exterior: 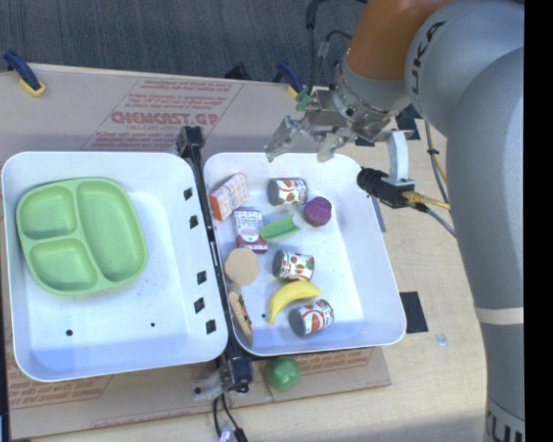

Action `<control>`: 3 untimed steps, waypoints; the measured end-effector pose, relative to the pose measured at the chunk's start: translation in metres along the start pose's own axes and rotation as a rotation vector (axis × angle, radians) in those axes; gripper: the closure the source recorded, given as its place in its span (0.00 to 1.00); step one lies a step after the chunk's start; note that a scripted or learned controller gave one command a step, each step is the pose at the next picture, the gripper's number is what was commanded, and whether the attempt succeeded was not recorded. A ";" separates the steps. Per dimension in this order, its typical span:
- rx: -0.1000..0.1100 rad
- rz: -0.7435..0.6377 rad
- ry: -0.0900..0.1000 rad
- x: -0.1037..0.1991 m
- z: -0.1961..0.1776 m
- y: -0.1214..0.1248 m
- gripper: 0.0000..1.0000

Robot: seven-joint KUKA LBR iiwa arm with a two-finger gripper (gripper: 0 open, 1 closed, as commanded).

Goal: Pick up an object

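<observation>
Claw point(304, 145) hangs spread and unladen above a red-labelled tin can point(287, 191) lying sideways.

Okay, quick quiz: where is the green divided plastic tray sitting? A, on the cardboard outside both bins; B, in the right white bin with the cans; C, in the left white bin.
C: the green divided plastic tray lies flat in the left white bin, apart from the cans and banana in the right one.
</observation>
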State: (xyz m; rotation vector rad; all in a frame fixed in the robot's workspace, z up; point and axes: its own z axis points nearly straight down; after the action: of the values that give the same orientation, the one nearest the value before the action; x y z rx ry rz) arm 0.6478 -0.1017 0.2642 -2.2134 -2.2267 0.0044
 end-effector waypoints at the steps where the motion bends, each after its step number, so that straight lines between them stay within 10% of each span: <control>1: -0.005 0.000 -0.001 0.005 -0.140 0.008 0.00; 2: 0.004 0.000 0.000 -0.020 0.034 0.005 0.00; 3: -0.006 -0.001 0.001 0.063 -0.137 0.009 0.00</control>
State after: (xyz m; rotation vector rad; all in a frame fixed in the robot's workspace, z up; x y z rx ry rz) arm 0.6568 -0.0386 0.4016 -2.2148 -2.2307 -0.0029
